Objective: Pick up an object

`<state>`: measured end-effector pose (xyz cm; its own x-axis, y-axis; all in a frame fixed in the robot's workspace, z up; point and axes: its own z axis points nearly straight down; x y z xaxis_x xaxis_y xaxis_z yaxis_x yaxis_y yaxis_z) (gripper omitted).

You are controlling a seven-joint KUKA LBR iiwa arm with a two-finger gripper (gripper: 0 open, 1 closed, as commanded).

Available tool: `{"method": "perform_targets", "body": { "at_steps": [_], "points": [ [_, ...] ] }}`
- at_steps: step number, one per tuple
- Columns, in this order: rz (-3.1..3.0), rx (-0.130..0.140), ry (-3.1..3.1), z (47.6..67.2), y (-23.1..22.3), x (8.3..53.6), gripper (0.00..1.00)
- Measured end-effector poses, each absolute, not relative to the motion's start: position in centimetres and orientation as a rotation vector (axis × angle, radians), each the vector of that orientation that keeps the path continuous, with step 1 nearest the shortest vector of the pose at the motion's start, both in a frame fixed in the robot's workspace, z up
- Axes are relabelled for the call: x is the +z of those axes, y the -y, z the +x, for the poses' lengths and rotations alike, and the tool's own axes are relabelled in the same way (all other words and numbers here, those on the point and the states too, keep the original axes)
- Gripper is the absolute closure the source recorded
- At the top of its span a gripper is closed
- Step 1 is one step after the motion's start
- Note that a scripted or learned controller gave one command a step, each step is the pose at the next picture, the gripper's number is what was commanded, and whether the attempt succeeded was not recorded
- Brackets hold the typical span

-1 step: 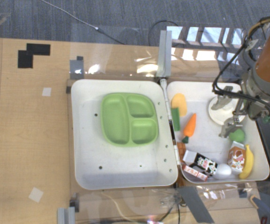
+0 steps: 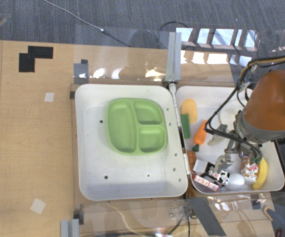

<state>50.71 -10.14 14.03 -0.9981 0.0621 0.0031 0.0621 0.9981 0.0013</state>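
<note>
- Camera view, arm: the grey arm with the orange band [image 2: 273,101] enters from the right and hangs over the right shallow white bin [image 2: 279,181], wrist pointing down into it.
- Camera view, gripper: the metal two-finger gripper [image 2: 226,163] sits low over the bin's lower middle. Cannot tell whether it is apart or together, and no object is seen between its tips.
- Camera view, right bin contents: a yellow rounded toy with a green strip [image 2: 189,111] lies at the upper left, an orange carrot-shaped piece [image 2: 200,133] just below it. A white egg-shaped object [image 2: 236,180] and a black-and-white patterned small item [image 2: 221,176] lie just below the gripper. A yellow banana [image 2: 261,174] rests near the lower right wall.
- Camera view, left bin: the left white bin [image 2: 90,181] holds a green three-compartment plastic plate [image 2: 135,126], well apart from the gripper.
</note>
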Motion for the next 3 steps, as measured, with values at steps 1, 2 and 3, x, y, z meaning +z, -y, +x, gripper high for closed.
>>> {"method": "perform_targets", "body": {
  "at_steps": [1,2,3],
  "points": [
    [-0.26,0.0,3.15,63.0,9.9,9.1,0.0],
    [-0.378,-0.001,3.134,63.2,8.1,8.9,0.0],
    [-0.598,-0.004,3.099,62.7,8.4,8.9,0.0]
  ]
}}
